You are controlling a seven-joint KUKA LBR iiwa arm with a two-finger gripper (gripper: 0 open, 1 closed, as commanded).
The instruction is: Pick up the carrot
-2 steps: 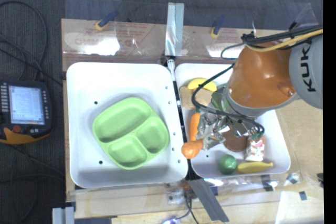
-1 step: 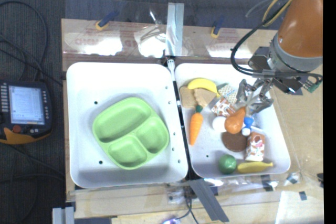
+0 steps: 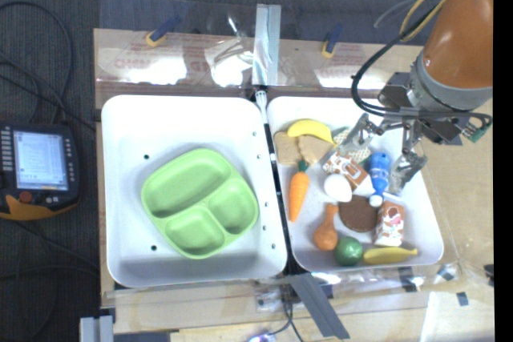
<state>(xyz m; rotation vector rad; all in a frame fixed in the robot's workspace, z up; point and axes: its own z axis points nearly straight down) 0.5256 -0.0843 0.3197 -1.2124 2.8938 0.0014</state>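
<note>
Right bin [image 3: 433,240] – crowded | carrot [image 3: 297,193] – unobstructed | end effector [image 3: 386,148] spread

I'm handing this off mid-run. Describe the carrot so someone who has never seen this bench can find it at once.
Look at the right-hand white bin, the one crowded with toy food. Along its left wall, just below the yellow banana, lies the carrot. It is the one long orange cone with a small green top, pointing down the bin, unlike the brownish drumstick to its lower right.
</note>
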